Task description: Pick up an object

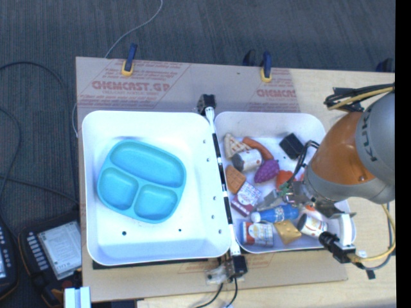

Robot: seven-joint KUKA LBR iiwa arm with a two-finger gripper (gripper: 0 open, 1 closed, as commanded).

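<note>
The right white bin [270, 118] holds a heap of small toy foods. Among them are a purple bunch of grapes [266, 170], an orange sausage [257, 147], a black block [292, 145], a waffle-like orange piece [236, 179] and a blue-labelled bottle [280, 214]. The arm comes in from the right, its orange band [343, 153] over the bin's right side. My gripper [287, 193] is low over the pile's centre, beside a red piece [284, 178] and just above the bottle. The wrist hides the objects beneath it.
In the left white bin [96, 236] lies a blue three-compartment plate [141, 179]. A red-and-white packet [258, 234], a tan piece [289, 232] and a white can [312, 224] lie along the right bin's front wall. Clamps and cables sit at the bench's back edge.
</note>
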